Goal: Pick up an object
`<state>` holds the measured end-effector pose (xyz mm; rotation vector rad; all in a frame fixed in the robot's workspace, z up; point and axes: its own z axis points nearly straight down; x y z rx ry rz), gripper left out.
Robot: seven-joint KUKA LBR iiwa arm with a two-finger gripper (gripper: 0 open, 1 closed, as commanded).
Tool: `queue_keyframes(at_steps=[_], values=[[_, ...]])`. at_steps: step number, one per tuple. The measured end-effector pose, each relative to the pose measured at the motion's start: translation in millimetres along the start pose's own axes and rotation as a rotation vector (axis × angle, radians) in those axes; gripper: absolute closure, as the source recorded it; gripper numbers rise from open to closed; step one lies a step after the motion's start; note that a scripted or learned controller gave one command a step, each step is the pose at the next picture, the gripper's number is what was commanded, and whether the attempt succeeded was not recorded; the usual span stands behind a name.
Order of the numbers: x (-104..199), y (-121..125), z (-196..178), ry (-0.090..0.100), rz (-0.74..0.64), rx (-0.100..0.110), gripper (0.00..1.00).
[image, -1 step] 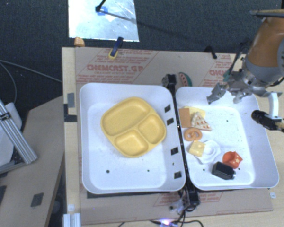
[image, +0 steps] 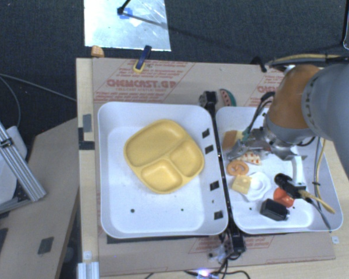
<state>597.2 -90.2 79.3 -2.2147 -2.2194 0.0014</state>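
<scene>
I see the small food pieces just beneath my tool: an orange round piece directly below it, a yellow block further down. I cannot tell the tool's opening or any hold. The yellow divided plate lies well off in the other bin.

The cardboard-topped bench bears two white bins side by side.

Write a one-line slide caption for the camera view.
Gripper low over toy food in the right bin; yellow tray lies in the left bin.
</scene>
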Motion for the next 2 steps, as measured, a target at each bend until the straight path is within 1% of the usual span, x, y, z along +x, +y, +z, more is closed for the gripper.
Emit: queue_keyframes(at_steps=[1,2], values=[[-2.4,2.7,-15.8,-0.004,0.001,-0.008,1.0],[79.8,-46.4,-109.9,0.0,-0.009,-0.01,1.0]])
